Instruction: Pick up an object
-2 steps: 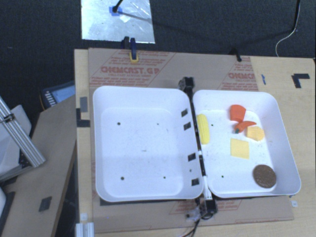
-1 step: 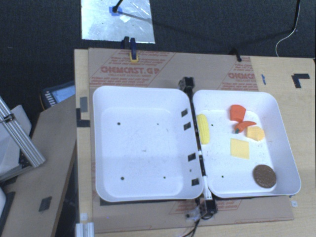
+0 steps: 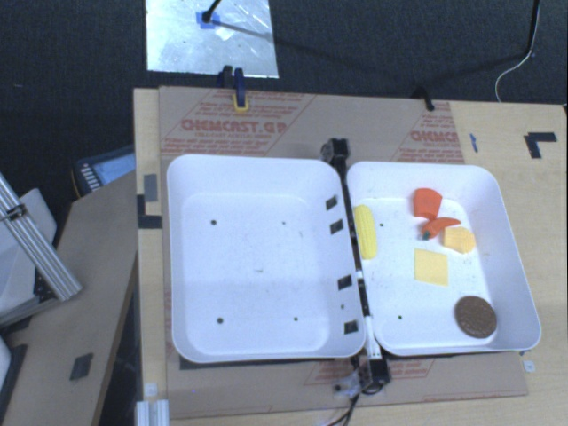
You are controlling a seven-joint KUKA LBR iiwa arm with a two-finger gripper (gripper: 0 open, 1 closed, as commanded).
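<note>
The right bin (image 3: 510, 238) holds several small objects. A yellow corn cob (image 3: 365, 231) lies along its left wall. An orange cup-like piece (image 3: 426, 202) sits near the back, with a small orange carrot (image 3: 438, 226) just below it. Beside the carrot lies an orange-yellow block (image 3: 460, 239). A flat pale yellow square (image 3: 432, 267) rests in the middle of the bin. A round brown cookie (image 3: 476, 316) lies near the front right corner.
The left bin (image 3: 182, 264) stands beside the right one, joined by black clips (image 3: 344, 282) along the shared edge. A shiny metal sheet (image 3: 211, 25) lies on the dark floor behind the bench. An aluminium rail (image 3: 35, 247) slants at the far left.
</note>
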